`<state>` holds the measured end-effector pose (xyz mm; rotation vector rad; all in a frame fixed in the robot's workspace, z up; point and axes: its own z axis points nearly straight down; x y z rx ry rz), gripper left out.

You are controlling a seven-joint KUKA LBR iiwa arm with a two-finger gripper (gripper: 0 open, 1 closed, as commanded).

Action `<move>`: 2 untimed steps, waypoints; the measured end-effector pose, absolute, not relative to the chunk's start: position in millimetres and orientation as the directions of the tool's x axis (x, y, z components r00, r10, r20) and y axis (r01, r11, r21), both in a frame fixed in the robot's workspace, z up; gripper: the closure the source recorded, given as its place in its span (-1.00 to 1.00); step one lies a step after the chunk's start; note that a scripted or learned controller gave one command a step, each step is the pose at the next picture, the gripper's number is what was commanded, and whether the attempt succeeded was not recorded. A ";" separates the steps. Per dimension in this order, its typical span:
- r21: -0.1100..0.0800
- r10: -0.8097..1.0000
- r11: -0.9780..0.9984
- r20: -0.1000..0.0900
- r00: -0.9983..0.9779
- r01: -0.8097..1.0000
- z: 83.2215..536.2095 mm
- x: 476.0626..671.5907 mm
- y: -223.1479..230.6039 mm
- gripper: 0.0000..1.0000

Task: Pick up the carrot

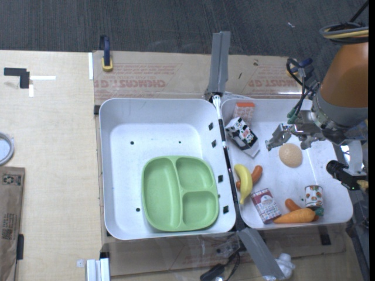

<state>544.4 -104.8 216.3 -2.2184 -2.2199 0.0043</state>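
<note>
The carrot (296,216) is orange with a small dark green tip at its right end, and it tapers to a point on the left. It lies flat on its side on the floor of the right-hand bin (337,212), almost parallel to the near edge and close to the near right corner. Its whole length is in plain sight, with its pointed end toward the middle of that near edge.

Dark grey carpet-like floor (146,10) runs across the top. Below it lies a pale wooden counter (47,157), partly covered by a brown cardboard sheet (158,75) with red lettering. Light is even, without strong shadows.
</note>
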 end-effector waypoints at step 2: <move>0.000 0.968 0.251 0.000 -0.251 0.968 148.7 496.0 -131.8 -1.00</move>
